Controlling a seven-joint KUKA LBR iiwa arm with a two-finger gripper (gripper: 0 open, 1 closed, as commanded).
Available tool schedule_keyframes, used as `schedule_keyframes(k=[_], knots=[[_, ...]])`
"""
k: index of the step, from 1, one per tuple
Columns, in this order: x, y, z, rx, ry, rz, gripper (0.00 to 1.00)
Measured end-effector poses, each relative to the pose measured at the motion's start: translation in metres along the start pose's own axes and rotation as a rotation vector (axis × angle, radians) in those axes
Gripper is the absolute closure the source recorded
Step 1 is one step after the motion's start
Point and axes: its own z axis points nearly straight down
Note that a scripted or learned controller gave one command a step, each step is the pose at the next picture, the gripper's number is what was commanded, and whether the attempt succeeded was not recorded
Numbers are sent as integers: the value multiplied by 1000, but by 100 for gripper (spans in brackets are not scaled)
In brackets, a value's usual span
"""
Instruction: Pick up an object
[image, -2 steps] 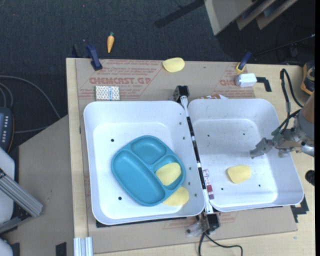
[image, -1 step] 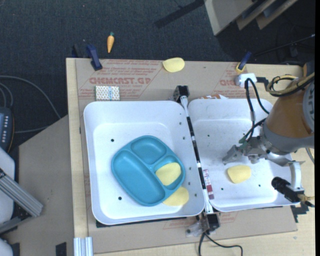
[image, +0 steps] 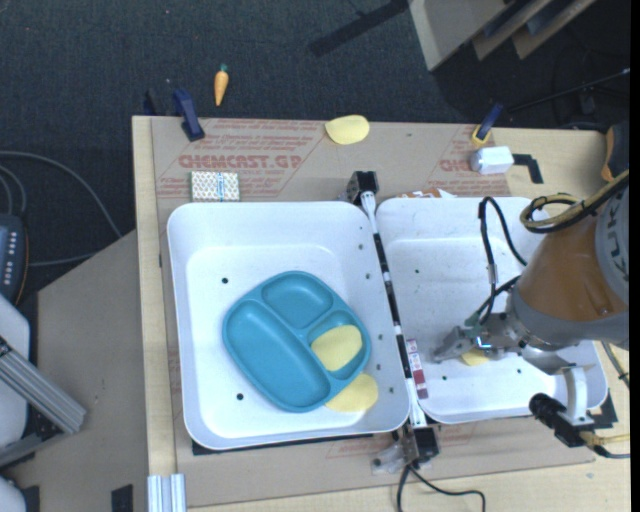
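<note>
My gripper (image: 456, 346) is low over the floor of the right bin (image: 440, 250), near that bin's front middle, reaching in from the right. A small yellow piece (image: 479, 358) peeks out just beneath it, right at the gripper's base; whether it is gripped is not visible. In the left bin (image: 200, 250) lies a blue divided plate (image: 292, 340) with a yellow object (image: 338, 345) in its small right compartment. Another yellow object (image: 352, 394) lies against the plate's front edge on the bin floor.
A black cable (image: 490, 250) loops over the right bin above the gripper. On the bench behind the bins lie a yellow lump (image: 347, 129), a patterned packet (image: 215, 185), a white box (image: 493, 158) and blue clamps (image: 187, 115). A small carrot (image: 221, 85) lies on the floor beyond.
</note>
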Motion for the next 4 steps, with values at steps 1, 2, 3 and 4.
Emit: schedule_keyframes(k=[1, 2, 3, 4], knots=[[-87, 0, -67, -2, -2, 1, 0], [10, 35, -60, -2, 0, -2, 0], [1, 6, 0, 0, 0, 0, 0], [-58, 1, -121, -2, -2, 0, 0]])
